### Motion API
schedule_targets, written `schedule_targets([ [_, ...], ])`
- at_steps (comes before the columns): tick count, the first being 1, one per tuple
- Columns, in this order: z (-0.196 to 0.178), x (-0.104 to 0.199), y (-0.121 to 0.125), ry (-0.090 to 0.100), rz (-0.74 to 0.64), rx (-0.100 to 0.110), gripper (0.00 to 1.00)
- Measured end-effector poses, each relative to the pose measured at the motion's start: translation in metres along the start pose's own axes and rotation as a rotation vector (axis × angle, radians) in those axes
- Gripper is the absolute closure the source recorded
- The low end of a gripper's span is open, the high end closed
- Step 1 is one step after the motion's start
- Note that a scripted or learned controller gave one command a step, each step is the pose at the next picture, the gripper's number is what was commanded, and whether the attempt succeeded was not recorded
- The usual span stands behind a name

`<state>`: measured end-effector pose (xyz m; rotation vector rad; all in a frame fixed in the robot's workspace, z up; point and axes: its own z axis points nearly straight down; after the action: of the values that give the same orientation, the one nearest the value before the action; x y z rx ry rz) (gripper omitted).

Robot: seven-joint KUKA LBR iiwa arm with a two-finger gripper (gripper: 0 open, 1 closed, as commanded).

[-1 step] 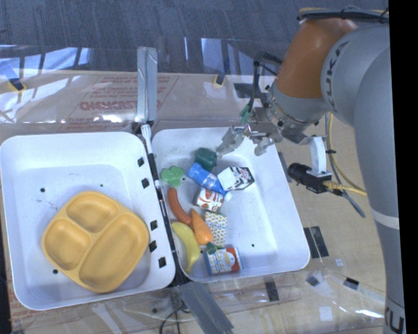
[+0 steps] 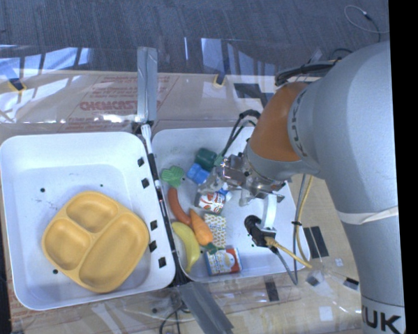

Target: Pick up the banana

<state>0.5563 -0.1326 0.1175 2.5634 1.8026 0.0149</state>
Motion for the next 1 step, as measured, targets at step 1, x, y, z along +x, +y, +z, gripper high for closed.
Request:
schedule_targets([
  [1, 0.0249, -0.0193, -0.0760, -0.001, -0.200, 0.014, 0.00],
])
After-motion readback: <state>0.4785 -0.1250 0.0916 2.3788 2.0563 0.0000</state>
